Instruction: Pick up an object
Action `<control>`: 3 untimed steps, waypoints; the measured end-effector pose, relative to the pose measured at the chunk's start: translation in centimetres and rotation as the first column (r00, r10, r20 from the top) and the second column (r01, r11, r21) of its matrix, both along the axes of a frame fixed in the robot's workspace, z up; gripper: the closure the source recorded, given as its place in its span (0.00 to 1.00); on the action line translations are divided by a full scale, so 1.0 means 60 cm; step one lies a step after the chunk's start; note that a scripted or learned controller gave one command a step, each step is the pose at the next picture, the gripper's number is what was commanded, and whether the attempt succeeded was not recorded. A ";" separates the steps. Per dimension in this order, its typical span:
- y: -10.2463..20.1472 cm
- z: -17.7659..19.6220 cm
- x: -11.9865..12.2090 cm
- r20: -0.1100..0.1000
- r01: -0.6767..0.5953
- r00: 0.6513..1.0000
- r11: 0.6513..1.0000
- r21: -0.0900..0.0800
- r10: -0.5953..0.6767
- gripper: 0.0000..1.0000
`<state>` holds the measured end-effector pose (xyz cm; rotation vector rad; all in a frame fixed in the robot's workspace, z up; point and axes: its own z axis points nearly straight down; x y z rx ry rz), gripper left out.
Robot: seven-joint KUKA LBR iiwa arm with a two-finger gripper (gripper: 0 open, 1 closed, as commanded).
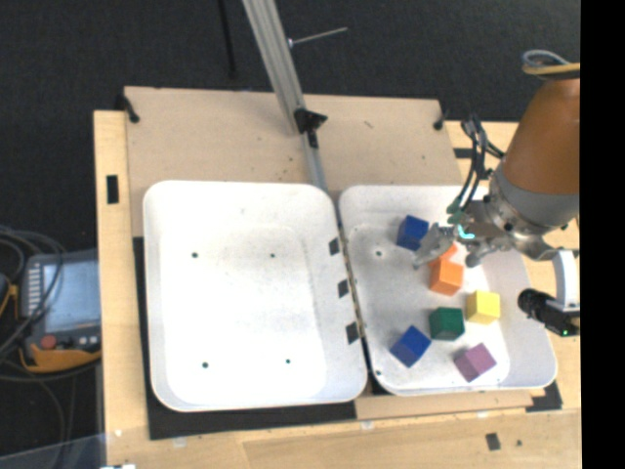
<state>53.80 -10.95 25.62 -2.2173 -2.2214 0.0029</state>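
- I see the arm [547,154] entering from the right of the frame, its orange band in the upper right, the grey wrist below it over the right bin [381,213]
- The gripper [451,247] sits in the upper middle of the right bin, directly above the orange block [447,276]
- Its metal fingers [430,250] splay out to the left and right just above the orange block's top edge; I judge them spread apart, with nothing clamped between them, though the wrist hides part of the mechanism
- The orange block rests on the bin floor right of centre in the frame, touching or nearly touching the fingertips; I cannot tell which
- A blue block [412,232] lies just left of the gripper, near the bin's upper part
- A yellow block [482,307] lies lower right of the orange one, close beside it
- A green block [447,323] sits just below the orange block, beside the yellow one
- A second blue block [410,345] lies at the lower left of the group, near the bin's inner wall
- A purple block [476,361] lies lowest, toward the bin's lower right
- The left bin [166,291] fills the left centre of the frame, alongside the right bin
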 end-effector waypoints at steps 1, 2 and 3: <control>0.000 0.003 0.001 0.005 0.002 1.000 1.000 -0.001 -0.002 0.00; 0.004 -0.086 -0.015 0.000 0.003 1.000 1.000 -0.001 -0.003 0.00; -0.015 -0.173 -0.011 -0.002 0.004 1.000 1.000 -0.001 -0.004 0.00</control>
